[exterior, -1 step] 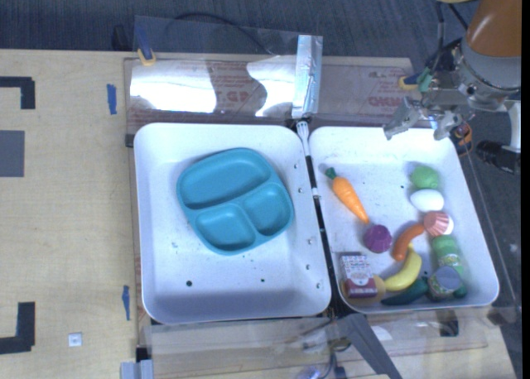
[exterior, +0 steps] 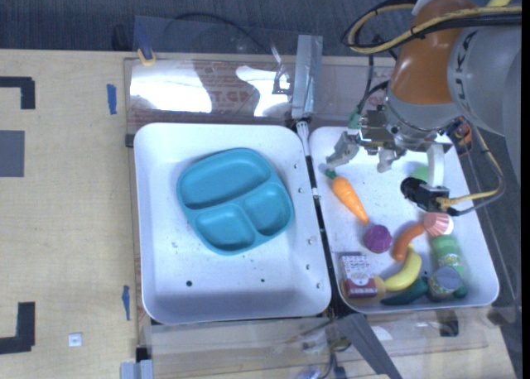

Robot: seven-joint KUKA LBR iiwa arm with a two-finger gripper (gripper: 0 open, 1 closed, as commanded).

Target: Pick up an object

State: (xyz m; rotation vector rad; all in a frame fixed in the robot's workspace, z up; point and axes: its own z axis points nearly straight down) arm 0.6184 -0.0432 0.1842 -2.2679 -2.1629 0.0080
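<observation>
My gripper (exterior: 363, 156) hangs open over the far part of the right bin (exterior: 480, 241), its two grey fingers (exterior: 339, 154) spread apart with nothing between them. An orange carrot (exterior: 349, 197) lies just below the left finger, near the bin's left wall. Further toward the front lie a purple ball (exterior: 378, 237), an orange piece (exterior: 406, 238), a yellow banana (exterior: 403, 275), a pink cupcake (exterior: 438, 223), a green can (exterior: 445, 249) and a small red-and-white carton (exterior: 358, 273).
The left bin (exterior: 157, 286) holds a blue divided plate (exterior: 236, 199). A black clip on a yellow cable (exterior: 424, 193) hangs over the right bin beside the gripper. A metal divider (exterior: 307, 79) stands between the bins at the back.
</observation>
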